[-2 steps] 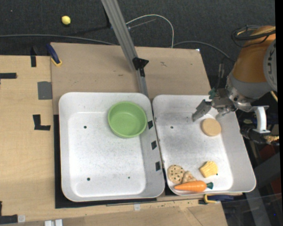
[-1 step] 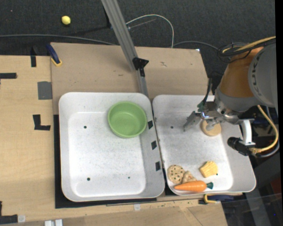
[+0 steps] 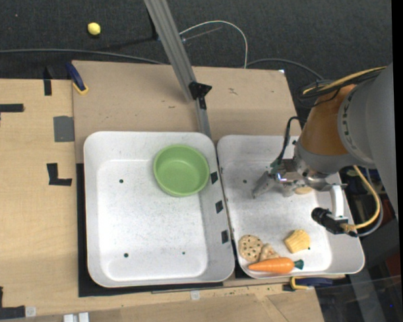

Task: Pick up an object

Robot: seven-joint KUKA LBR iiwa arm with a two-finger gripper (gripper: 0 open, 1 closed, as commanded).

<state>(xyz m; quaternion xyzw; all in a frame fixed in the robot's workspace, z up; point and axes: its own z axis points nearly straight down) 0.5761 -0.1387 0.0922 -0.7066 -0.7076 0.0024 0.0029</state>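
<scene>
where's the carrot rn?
The carrot lies at the right bin's near edge, just below the cookie and the corn piece.

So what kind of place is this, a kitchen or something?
More likely a robotics lab. A grey arm reaches over two white bins on a bench, and the food is toys: a carrot and a green bowl. Cables trail behind.

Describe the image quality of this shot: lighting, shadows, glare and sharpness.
Camera view: even, soft overhead lighting, no harsh glare on the white bins; the green bowl casts only a faint shadow; the gripper looks slightly soft, its fingers hard to separate; the carrot and cookie are small but recognisable; overall resolution is coarse and grainy.
</scene>
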